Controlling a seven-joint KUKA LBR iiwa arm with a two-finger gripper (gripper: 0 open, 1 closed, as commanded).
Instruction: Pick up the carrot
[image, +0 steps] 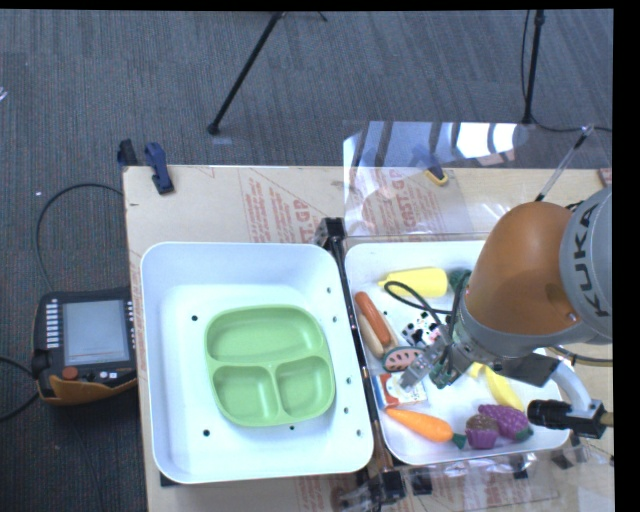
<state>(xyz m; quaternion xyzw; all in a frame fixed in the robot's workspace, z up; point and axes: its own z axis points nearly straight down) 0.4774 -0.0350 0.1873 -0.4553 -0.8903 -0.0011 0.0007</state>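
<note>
Gripper (418, 376) low over the middle of the right bin (400, 250), tip tilted down toward the left. Open or closed: cannot be told, tip too small and dark to read. Nothing visibly grasped.

Just under and left of the tip, a small flat card (393, 388) with a red edge, and beside it a watermelon slice (402, 358). Carrot (422, 425) below the gripper, near but apart from it, lying flat on the bin floor close to the front rim, thick orange end to the right, narrow end pointing left. Untouched.

Right of the carrot, a dark red round fruit (482, 430) and a bunch of purple grapes (508, 420), touching each other. Above those, a yellow banana (500, 388), partly hidden by the arm. Further back, a hot dog (374, 322) along the left wall, a small white piece with black dots (420, 328), a loop of black cable (400, 293), and a yellow corn cob (418, 282) near the rear wall.

Above the gripper, the broad orange band (525, 275) of the arm, covering the right half of the bin, grey link entering from the right.

In the left bin (170, 290), a green divided plate (268, 362) with three compartments. Beyond the bench, on the dark carpet to the left, a control pendant (88, 343) with a grey screen. Blue clamp (157, 165) on the bench's far left corner.
</note>
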